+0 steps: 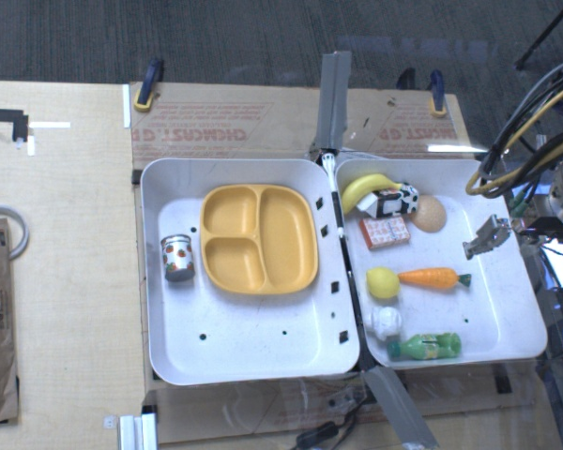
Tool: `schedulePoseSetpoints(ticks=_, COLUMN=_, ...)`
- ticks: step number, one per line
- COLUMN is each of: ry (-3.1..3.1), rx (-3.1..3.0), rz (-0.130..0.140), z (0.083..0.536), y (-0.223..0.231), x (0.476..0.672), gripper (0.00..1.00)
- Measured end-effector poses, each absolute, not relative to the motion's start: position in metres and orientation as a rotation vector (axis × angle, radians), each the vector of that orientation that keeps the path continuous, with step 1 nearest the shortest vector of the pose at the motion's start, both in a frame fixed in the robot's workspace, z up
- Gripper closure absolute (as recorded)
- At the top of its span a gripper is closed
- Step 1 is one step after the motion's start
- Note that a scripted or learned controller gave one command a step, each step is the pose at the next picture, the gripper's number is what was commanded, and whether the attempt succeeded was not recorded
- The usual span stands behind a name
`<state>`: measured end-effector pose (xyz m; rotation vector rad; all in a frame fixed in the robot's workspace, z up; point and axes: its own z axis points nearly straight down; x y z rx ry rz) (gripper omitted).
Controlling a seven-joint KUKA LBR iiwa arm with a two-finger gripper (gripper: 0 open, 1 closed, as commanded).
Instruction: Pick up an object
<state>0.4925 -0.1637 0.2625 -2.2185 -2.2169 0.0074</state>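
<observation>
Nothing is lifted yet: end effector (488,236) hovers at approach, its grip state impossible to tell; next, descend onto the carrot (429,277) just below-left of it.

The yellow three-compartment plastic plate (260,238) lies in the left white bin (169,345), a small printed can (177,257) just left of it. In the right white bin (516,331), the orange toy carrot (432,277) lies right of the yellow toy lemon (383,283).

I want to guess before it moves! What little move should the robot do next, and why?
Probably slide left and lower toward the carrot. The gripper hangs at the right bin's right side with nothing in it, and the carrot lies nearest, with space around it.
</observation>
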Motion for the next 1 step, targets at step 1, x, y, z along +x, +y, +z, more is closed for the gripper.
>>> schedulePoseSetpoints(ticks=1, ry=-2.166, rx=-2.269, rz=0.007, z=0.2205, y=-0.2064, x=0.5129, gripper=0.00)
